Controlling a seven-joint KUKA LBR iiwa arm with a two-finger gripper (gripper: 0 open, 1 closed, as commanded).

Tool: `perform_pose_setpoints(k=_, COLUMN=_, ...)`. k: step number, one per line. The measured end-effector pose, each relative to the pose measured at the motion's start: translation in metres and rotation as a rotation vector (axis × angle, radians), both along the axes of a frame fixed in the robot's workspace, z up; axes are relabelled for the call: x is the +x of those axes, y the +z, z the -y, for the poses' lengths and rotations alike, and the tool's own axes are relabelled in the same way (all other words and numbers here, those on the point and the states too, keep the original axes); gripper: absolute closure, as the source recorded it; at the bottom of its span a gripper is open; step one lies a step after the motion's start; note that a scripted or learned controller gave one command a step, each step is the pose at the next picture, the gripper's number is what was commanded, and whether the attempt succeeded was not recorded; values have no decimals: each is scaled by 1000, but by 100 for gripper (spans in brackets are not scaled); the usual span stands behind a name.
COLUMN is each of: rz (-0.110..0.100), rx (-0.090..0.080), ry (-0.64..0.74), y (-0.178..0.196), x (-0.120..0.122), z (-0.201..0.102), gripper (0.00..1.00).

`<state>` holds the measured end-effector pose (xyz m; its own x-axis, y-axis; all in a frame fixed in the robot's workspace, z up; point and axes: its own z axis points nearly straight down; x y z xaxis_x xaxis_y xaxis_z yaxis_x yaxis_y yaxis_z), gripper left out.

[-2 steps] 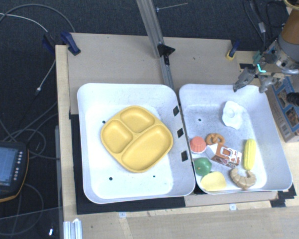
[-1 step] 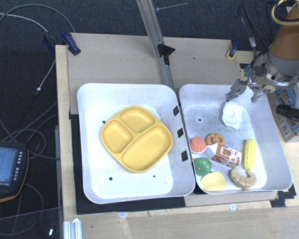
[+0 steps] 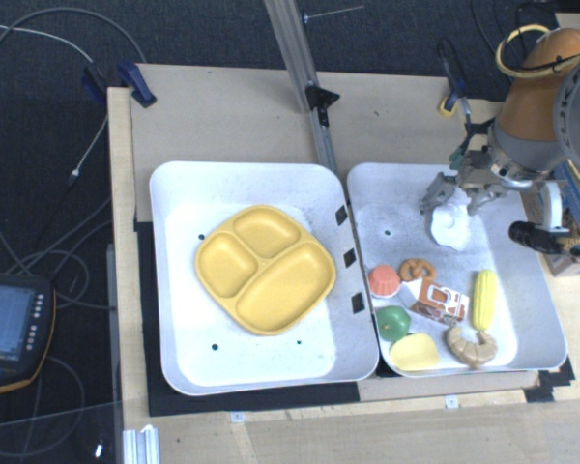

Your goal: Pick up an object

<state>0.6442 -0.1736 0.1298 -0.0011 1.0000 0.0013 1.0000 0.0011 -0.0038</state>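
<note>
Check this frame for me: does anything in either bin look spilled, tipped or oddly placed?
Nothing looks spilled or damaged. The yellow three-compartment plate lies flat but turned at an angle in the left white bin. In the right white bin, the toy food crowds the near end, while a white crumpled object sits apart, below the gripper.
</note>
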Motion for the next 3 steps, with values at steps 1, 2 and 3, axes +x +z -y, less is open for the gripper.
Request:
perform_pose_setpoints(k=1, rz=-2, rx=0, ry=1, y=-39, x=-1, z=-1, gripper=0)
perform_pose_setpoints(k=2, rz=6, rx=-3, ry=1, y=-23, x=2, z=0, gripper=100)
perform_pose_setpoints(k=3, rz=10, rx=-3, ry=0, y=21, x=1, z=1, gripper=100)
